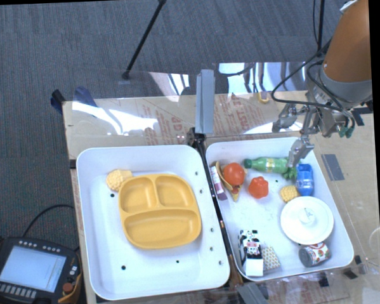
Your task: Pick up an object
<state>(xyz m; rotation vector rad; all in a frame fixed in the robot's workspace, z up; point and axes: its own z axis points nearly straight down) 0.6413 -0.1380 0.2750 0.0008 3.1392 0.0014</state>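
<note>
My gripper hangs over the back right part of the right bin, just above the cap end of a green bottle that lies on its side. A blue container sits right below the gripper. A red tomato and a red pepper lie left of it, and a yellow cracker is beside the blue container. Nothing can be seen held in the gripper.
The right bin also holds a white round plate, a small tin, a cow-print carton and a dark bar by its left wall. The left bin holds a yellow divided plate and a yellow waffle.
</note>
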